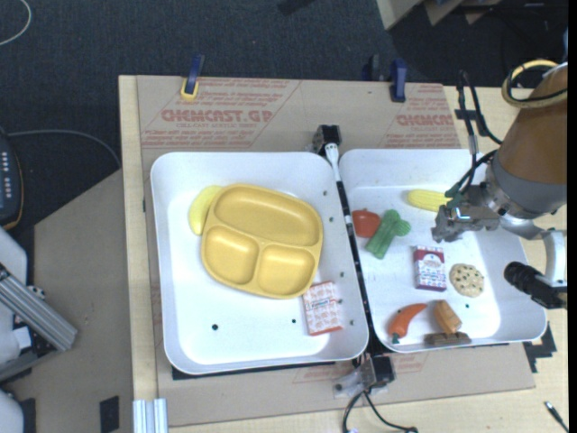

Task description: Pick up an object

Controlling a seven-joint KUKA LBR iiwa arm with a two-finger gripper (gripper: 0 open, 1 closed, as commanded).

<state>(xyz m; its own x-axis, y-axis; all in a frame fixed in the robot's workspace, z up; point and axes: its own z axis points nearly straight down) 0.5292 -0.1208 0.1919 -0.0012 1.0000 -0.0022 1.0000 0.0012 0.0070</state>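
My gripper (pixel 448 225) hangs over the right bin (pixel 397 175), at the end of the grey arm with its orange band (pixel 539 142). Just behind it lies a yellow corn-like piece (pixel 422 199). Just in front of it lies a red packet (pixel 430 269). A round cookie (pixel 467 280) sits to the right of the packet. A green toy (pixel 387 233) and a red piece (pixel 365 223) lie to the gripper's left. An orange pepper (pixel 407 318) and a brown bread-like piece (pixel 445 318) rest near the bin's front edge.
The left bin (pixel 243 336) holds a yellow divided tray (pixel 261 240), with a yellow object (pixel 201 207) partly under its left edge. A small red-and-white packet (pixel 322 308) lies at that bin's front right. A black part (pixel 534 282) juts out at the right.
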